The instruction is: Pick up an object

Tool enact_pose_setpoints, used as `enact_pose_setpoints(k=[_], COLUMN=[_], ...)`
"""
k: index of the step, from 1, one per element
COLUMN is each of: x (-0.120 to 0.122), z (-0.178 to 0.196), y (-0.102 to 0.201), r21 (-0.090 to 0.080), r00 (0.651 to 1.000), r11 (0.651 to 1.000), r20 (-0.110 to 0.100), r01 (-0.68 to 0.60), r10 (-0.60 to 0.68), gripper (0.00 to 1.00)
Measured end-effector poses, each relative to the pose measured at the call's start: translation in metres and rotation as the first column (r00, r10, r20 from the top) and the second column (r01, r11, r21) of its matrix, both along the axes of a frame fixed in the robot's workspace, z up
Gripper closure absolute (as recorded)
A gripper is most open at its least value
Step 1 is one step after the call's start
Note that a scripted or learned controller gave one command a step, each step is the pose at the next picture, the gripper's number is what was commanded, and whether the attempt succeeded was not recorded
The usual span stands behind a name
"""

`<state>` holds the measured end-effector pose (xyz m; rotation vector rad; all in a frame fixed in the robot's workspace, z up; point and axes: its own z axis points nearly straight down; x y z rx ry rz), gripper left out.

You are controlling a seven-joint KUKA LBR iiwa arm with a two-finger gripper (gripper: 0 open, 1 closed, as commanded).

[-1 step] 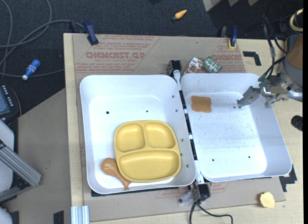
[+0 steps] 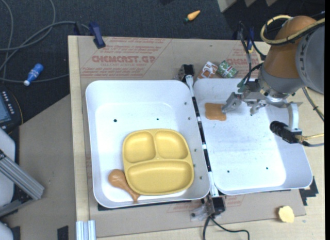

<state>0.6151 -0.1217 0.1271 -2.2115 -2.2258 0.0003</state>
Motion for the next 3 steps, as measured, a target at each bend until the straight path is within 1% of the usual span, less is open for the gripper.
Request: enact_pose_setpoints(k=[1, 2, 3], x=[0.054, 0.021, 0.028], z=[-0.045, -0.042, -0.042], y=[0.032, 0.029, 0.015], r21=[-0.002, -0.002, -0.004], r00=[1.0, 1.0, 1.0], r11=[1.0, 1.0, 1.0], r20=[0.008, -0.001, 0.005], r01=[0.002, 0.007, 0.007], r10=[-0.001, -0.007, -0.007], gripper=[0.0, 0.0, 0.0])
